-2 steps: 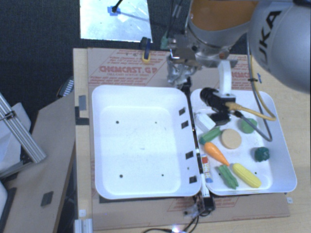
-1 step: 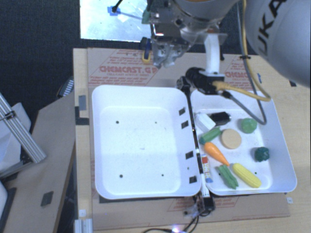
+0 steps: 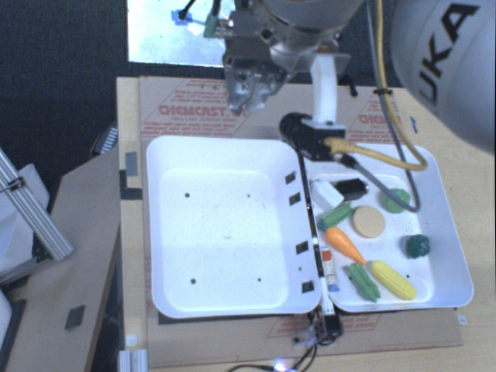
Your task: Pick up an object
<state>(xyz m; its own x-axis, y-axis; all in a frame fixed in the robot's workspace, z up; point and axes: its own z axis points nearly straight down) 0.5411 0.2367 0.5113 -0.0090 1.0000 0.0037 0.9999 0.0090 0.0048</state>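
Observation:
My gripper [image 3: 246, 91] hangs high over the cardboard behind the left bin [image 3: 167, 161], holding nothing that I can see. The right bin [image 3: 446, 208] holds several toy foods: a yellow corn cob [image 3: 393, 279], an orange carrot [image 3: 343, 244], a green pod [image 3: 363, 281], a green vegetable [image 3: 335, 215], a tan disc [image 3: 369, 222], a pale green disc [image 3: 395, 200] and a dark green lump [image 3: 417, 246]. A white block [image 3: 327, 194] and a small black block [image 3: 350, 186] lie near that bin's back left corner.
The two bins meet at a ridge with black clips [image 3: 302, 223]. They rest on a cardboard sheet [image 3: 194, 107] on the bench. A metal rail [image 3: 31, 215] leans at the far left, off the bench.

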